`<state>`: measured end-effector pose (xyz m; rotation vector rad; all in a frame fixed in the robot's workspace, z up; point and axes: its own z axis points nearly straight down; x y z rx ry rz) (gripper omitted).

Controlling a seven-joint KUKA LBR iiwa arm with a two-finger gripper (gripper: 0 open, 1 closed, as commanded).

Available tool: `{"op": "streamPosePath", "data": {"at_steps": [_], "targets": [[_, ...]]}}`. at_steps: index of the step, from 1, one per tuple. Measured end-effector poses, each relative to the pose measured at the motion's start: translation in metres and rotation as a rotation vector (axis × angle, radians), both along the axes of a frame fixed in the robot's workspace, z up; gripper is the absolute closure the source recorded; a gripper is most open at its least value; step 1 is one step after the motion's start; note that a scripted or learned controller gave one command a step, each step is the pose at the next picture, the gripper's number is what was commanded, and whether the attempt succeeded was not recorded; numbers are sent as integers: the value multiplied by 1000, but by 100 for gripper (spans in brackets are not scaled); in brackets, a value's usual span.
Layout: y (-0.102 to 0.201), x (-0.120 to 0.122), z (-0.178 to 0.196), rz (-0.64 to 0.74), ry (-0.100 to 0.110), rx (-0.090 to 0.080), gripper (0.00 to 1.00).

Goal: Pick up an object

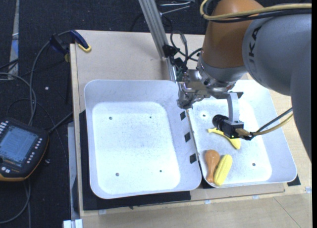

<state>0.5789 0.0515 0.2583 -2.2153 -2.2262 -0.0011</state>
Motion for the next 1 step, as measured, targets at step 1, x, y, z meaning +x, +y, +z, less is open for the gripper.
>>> {"op": "streamPosePath", "data": {"at_steps": [1], "targets": [[38,-16,-15,-2,1,-1,100]]}}
